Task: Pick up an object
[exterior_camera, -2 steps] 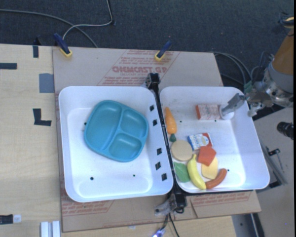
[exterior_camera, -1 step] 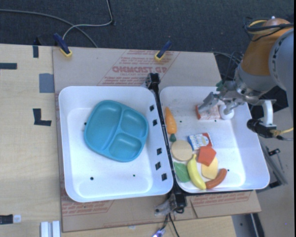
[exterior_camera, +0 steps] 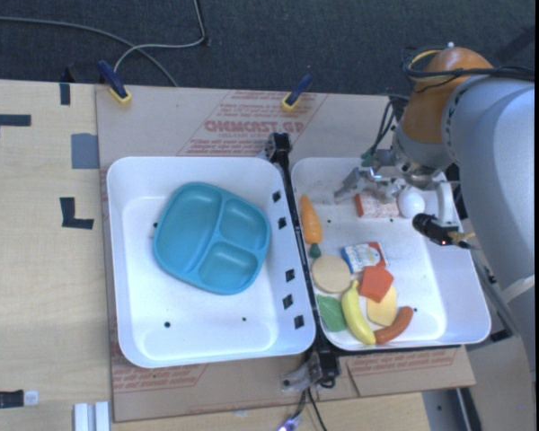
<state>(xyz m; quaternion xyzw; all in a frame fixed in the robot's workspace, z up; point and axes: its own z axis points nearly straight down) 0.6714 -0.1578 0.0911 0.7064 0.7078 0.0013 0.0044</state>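
Bottom of frame: right bin point(exterior_camera: 449, 330), near corner, holds the toy food pile. Sausage point(exterior_camera: 393, 326) lies at the front edge, touching a yellow wedge point(exterior_camera: 383, 309). Banana point(exterior_camera: 357, 316) runs alongside it, green piece point(exterior_camera: 329, 312) on its left. Orange-red block point(exterior_camera: 376, 282) sits on top of the wedge. Round beige disc point(exterior_camera: 331, 274) lies next to it, toward the bin divider. Small blue-and-white packet point(exterior_camera: 362, 256) sits just behind the disc; print on it not legible. Carrot point(exterior_camera: 310, 222) lies along the left wall of that bin, apart from the pile.

Left bin point(exterior_camera: 126, 196): one blue divided plate point(exterior_camera: 211, 237), three compartments, tilted slightly, nothing in them.

Gripper point(exterior_camera: 370, 182) sits over the far part of the right bin, just above a small red-and-white object point(exterior_camera: 375, 206). A white egg-like ball point(exterior_camera: 411, 203) is just right of that. Fingers look spread apart, nothing between them. No contact with the pile; gripper is well apart from it.

Cardboard sheet point(exterior_camera: 242, 124) under both bins carries red printed text, upside down from this view and partly covered; reads roughly "CHEMCAST". Smaller lines under it too blurred to read. Two yellow-blue clamps point(exterior_camera: 115, 83) pin the sheet's far edge. Black cable point(exterior_camera: 162, 34) loops over the dark floor beyond.
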